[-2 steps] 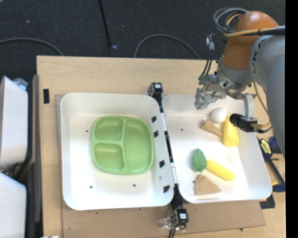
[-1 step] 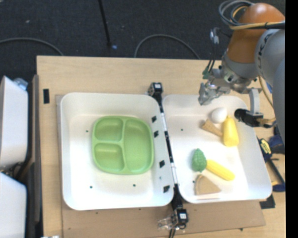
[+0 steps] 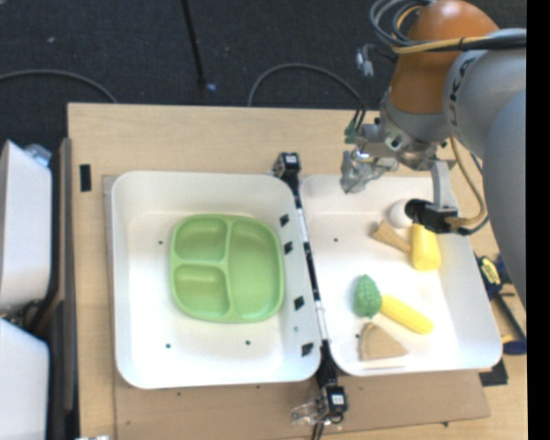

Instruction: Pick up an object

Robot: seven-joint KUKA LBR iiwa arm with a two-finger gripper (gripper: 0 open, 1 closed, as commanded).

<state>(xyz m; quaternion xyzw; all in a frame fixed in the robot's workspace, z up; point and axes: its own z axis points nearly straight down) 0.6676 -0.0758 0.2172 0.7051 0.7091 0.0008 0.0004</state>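
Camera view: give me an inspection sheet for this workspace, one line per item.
Surface: wooden bench bearing two white bins side by side.
Job's things: right bin holds two yellow pieces, a green lumpy piece, two tan wedges and a white ball.
Clutter: left bin holds a green divided tray, lying flat.
Grippers: gripper sits above the right bin's far left corner, apart from the pieces; finger state unclear.
Cables: grey loops on the arm; thin cables on the dark floor beyond the bench.
Surroundings: white boxes at left.
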